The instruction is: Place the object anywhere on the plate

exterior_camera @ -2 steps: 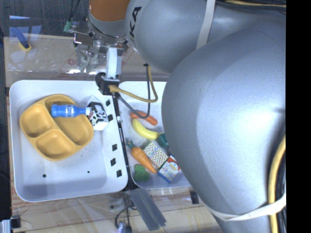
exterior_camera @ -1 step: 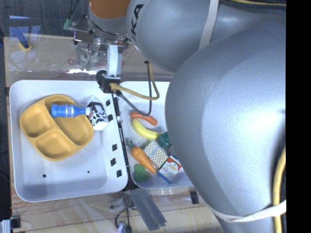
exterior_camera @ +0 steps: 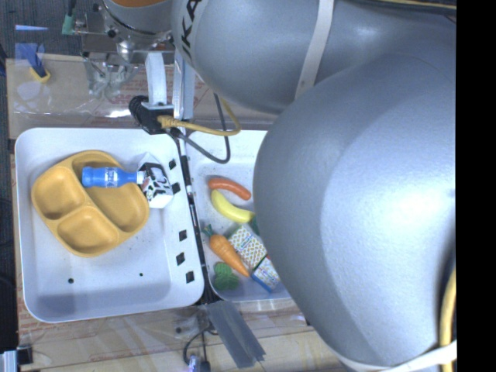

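The blue bottle [exterior_camera: 110, 177] lies on its side across the yellow plate [exterior_camera: 87, 201], near that plate's far edge, in the left bin [exterior_camera: 93, 289]. A black-and-white carton [exterior_camera: 156, 183] sits just beside the bottle's cap end, at the plate's right edge. The gripper [exterior_camera: 116, 60] hangs beyond the left bin's far edge, well apart from the bottle; I cannot tell its state. The right bin [exterior_camera: 226, 293] holds a banana [exterior_camera: 229, 206], carrot [exterior_camera: 229, 254] and sausage [exterior_camera: 229, 187].

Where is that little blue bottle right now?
The blue bottle lies on its side across the top of the yellow plate in the left bin, its cap end beside a black-and-white item.
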`<state>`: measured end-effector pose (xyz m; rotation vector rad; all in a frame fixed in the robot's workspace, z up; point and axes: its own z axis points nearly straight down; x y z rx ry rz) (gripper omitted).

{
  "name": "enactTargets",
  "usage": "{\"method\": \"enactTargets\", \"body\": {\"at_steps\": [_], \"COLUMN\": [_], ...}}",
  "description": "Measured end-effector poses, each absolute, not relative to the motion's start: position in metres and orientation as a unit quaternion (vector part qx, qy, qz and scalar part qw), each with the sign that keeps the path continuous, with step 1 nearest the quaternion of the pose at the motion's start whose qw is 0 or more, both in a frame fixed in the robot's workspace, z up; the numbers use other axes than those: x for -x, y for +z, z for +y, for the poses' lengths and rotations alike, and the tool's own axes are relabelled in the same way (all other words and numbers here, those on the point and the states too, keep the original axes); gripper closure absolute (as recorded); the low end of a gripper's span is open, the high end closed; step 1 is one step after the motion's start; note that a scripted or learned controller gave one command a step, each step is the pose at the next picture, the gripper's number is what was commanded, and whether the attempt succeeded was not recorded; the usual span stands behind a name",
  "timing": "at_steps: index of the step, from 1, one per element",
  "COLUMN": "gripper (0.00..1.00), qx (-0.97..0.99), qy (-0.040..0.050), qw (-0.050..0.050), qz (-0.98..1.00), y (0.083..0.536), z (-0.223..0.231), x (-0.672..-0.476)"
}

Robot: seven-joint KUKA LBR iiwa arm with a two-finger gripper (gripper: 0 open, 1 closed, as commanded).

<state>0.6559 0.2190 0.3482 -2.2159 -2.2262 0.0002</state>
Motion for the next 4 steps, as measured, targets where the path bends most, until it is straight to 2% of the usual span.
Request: {"method": "enactTargets", "body": {"at_steps": [4], "gripper": [1.0], "qx": [0.693], "qy": [0.0007], "qw": [0.002], "qz": [-0.721], "y": [0.385], "z": [0.23], "x": [-0.654]}}
